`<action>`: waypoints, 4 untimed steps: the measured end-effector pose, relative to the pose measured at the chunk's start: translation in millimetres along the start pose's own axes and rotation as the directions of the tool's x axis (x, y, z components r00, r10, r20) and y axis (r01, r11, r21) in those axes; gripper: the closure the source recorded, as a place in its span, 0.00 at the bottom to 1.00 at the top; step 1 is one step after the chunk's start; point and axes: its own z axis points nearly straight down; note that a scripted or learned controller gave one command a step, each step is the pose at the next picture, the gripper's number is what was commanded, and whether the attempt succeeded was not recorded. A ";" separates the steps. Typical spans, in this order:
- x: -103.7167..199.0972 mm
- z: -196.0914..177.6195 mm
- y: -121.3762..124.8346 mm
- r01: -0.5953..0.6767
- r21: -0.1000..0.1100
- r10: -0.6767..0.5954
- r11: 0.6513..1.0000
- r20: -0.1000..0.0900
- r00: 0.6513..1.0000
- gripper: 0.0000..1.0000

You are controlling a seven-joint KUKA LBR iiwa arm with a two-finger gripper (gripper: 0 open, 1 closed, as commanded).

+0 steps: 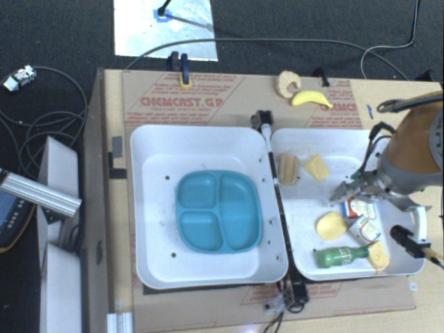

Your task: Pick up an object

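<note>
Left bin (149, 186): blue divided plate (219, 210), flat, poor to pinch. Right bin (305, 141): tan block (287, 168) and pale wedge (317, 167) near the top wall; lower down, yellow lemon (331, 225) (probably light, hard, rounded, apt to squirt from a grip unless taken across the middle), green bottle (340, 256) lying along the front wall, small carton (359, 209) just beside. Gripper (362, 191) low over the carton; grip state: cannot tell.
</note>
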 end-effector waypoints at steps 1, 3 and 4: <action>1.9 -11.0 1.6 0.002 0.000 -0.002 1.000 -0.005 1.000 1.00; -26.0 -67.6 -9.9 0.000 0.019 0.001 1.000 -0.010 1.000 0.00; -12.8 -27.2 -25.1 -0.001 0.021 0.001 1.000 -0.011 1.000 0.00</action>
